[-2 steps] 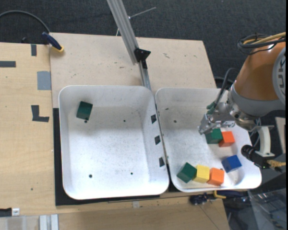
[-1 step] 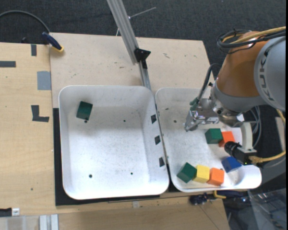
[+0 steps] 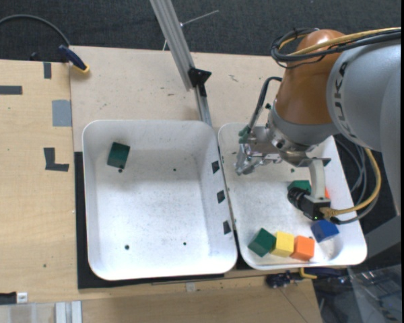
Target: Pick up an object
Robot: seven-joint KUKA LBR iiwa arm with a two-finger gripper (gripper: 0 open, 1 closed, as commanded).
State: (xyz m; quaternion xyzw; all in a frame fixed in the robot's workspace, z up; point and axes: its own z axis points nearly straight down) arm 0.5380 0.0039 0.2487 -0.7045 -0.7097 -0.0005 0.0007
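Observation:
My gripper [image 3: 245, 165] hangs over the upper left part of the right bin [image 3: 347, 251], close to the wall between the two bins. No object lies under it; speckled bin floor is all I see there. A green block [image 3: 261, 241], a yellow block [image 3: 283, 243] and an orange block [image 3: 303, 247] sit in a row at the right bin's front edge. A blue block [image 3: 324, 230] lies just behind them to the right. Another green piece [image 3: 299, 186] shows partly behind the arm's fittings. A dark green block [image 3: 118, 155] sits alone at the left bin's [image 3: 94, 200] upper left.
A slanted metal pole [image 3: 178, 42] runs down from the top to the bins' shared wall. Black cables and a connector [image 3: 304, 202] hang from the wrist over the right bin. A wooden bench [image 3: 27, 200] surrounds the bins.

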